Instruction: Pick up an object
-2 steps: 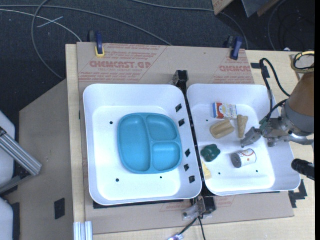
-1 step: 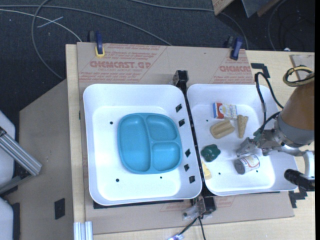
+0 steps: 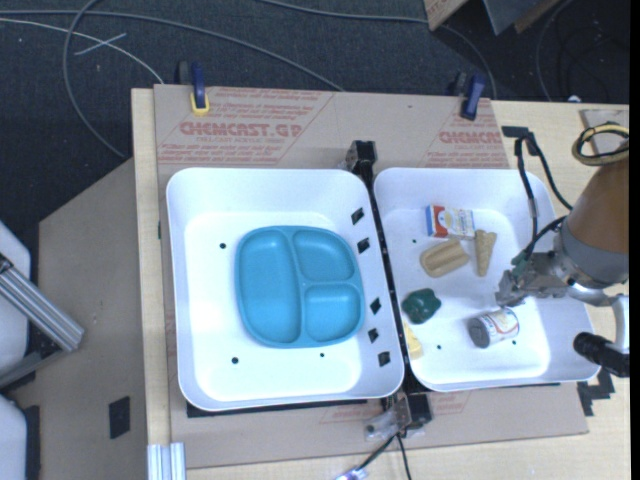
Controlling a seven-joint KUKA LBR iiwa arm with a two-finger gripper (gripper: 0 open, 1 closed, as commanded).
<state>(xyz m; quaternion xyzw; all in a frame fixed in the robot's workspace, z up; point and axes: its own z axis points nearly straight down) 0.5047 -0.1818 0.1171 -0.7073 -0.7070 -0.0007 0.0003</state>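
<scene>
Nearest us, the table's [image 3: 100, 258] front edge carries both white bins, clamped side by side so they can't slide when the arm pushes into them. Left bin [image 3: 200, 368] holds a blue divided plate [image 3: 298, 286], lying flat in the middle, well apart from the arm.

Right bin [image 3: 440, 373] has our pick candidates, loosely scattered: a small can [image 3: 492, 328] on its side near the front, a dark green lump [image 3: 421, 306] by the divider, a tan bread-like piece [image 3: 444, 259], a cone-shaped piece [image 3: 484, 251] just beside it, a red-and-white carton [image 3: 449, 221] behind, and a small yellow bit [image 3: 412, 345] at the front left.

We see the gripper [image 3: 520, 286] low at the bin's right side, just above the can and near it. We can't tell its state at this angle. Nothing visibly sits between its parts, so we judge the pick not yet made; the can looks the likeliest target.
</scene>
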